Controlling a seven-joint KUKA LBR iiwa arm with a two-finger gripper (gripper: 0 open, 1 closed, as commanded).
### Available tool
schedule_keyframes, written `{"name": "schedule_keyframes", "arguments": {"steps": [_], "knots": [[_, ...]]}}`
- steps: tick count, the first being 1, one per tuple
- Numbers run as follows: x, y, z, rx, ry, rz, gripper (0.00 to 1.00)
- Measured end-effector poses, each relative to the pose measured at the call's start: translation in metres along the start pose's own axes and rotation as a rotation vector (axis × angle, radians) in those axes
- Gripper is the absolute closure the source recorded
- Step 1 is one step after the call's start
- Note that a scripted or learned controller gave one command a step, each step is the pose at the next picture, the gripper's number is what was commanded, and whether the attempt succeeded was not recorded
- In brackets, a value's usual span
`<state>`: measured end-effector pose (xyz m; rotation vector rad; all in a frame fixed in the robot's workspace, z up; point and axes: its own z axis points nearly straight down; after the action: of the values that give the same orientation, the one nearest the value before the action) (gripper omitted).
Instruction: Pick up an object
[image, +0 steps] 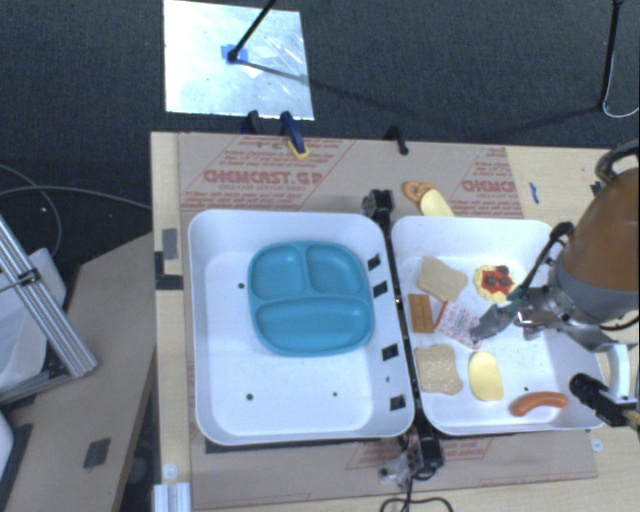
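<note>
Hovering my hand (488, 328) low in the right bin (530, 232), finger state unclear, I next descend onto the yellow piece (486, 376).

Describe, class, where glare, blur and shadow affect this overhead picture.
Camera view: strong glare washes out the shiny sheet at the top; the gripper and arm look soft and smeared; both white bins are evenly lit, with faint shadows under the blue tray.

Dark carpet floor (80, 90) surrounds the cardboard-topped bench (330, 165).
</note>
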<state>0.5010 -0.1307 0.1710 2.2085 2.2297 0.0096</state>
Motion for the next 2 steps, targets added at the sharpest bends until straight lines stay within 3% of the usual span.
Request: {"name": "schedule_keyframes", "arguments": {"steps": [1,2], "knots": [[-0.004,0.0,-0.006,0.002,-0.003,0.005,1.0],[0.07,-0.012,-0.054,0.001,0.001,-0.002,1.0]]}}
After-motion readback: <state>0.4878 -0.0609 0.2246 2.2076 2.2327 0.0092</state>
